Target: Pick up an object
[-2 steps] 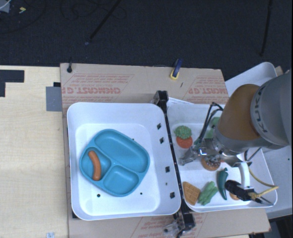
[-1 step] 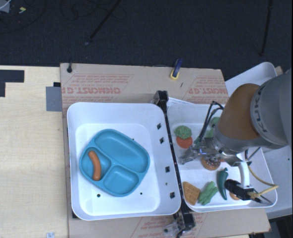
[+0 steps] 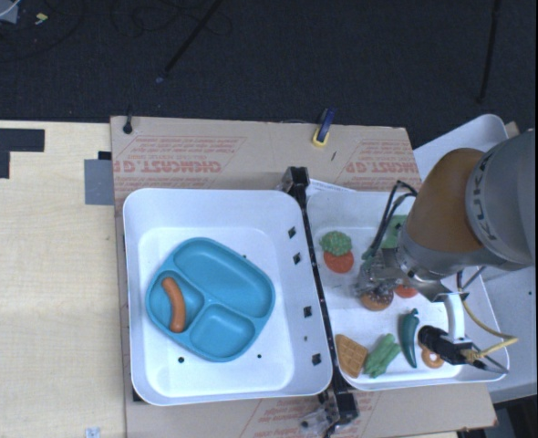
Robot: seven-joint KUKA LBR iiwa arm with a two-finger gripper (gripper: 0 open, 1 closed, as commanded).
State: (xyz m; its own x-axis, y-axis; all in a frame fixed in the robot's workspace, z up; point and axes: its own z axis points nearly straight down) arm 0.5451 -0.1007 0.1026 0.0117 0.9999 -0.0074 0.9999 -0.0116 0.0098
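While the grey arm with its orange band (image 3: 444,210) reaches in over the right shallow white bin (image 3: 351,210), I see its two-finger gripper (image 3: 378,286) low above a small round brown piece (image 3: 376,301); whether anything is grasped I cannot tell. Nearby lie a red-and-green toy strawberry (image 3: 337,252), a dark green pepper (image 3: 408,337) and a yellow waffle wedge (image 3: 350,351). The left white bin (image 3: 150,354) holds a blue divided plate (image 3: 242,276) with an orange sausage (image 3: 173,303).

overhead camera, slanted down on both bins (image 3: 137,245)
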